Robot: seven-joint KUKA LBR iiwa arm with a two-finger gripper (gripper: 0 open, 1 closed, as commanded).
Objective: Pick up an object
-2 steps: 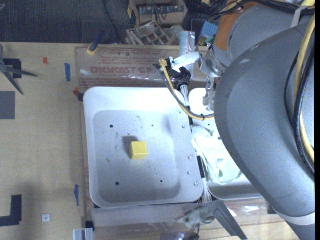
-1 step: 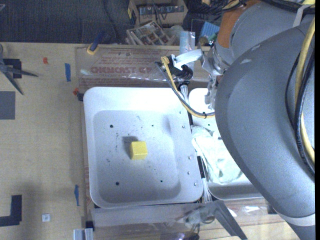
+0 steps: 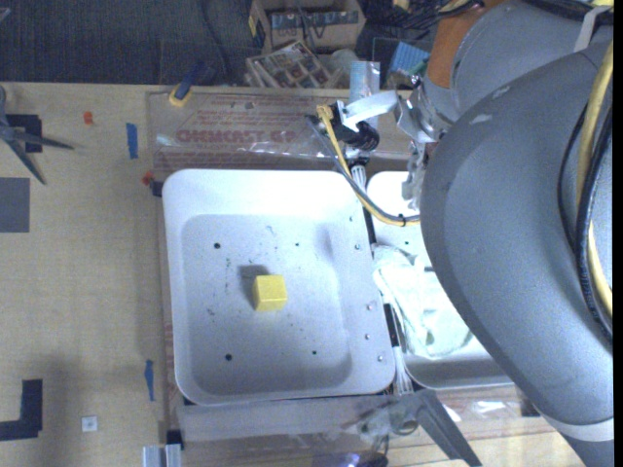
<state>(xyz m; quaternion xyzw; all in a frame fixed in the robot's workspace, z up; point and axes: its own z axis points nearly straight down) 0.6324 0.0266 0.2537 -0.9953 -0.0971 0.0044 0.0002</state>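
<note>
My own arm (image 3: 526,241) takes up the right side of the view, a big grey mass with the orange band (image 3: 458,17) showing near the top, and it hangs over most of the right bin (image 3: 389,185), so that little more than that bin's near corner and a strip of its floor can be seen. In that strip lies something pale and crumpled (image 3: 414,300), partly under my arm; I cannot tell what it is. A yellow cable (image 3: 350,178) loops down from a black and white fitting (image 3: 362,123) near the top and crosses the rim between the two bins. Beyond the bins a clear plastic sheet with red lettering (image 3: 243,129) lies flat on the bench (image 3: 78,261), and there are bits of blue tape (image 3: 132,140) on the wood to the left. The left bin (image 3: 195,202) lies open to view, and in it sits a small yellow block (image 3: 270,292), alone near the middle of the floor, well apart from the walls. I cannot make out my hand behind the bulk of the arm, so I cannot tell how it stands or whether it has hold of anything. The block lies to the left of my arm, well apart from it, across the rim that divides the bins.
</note>
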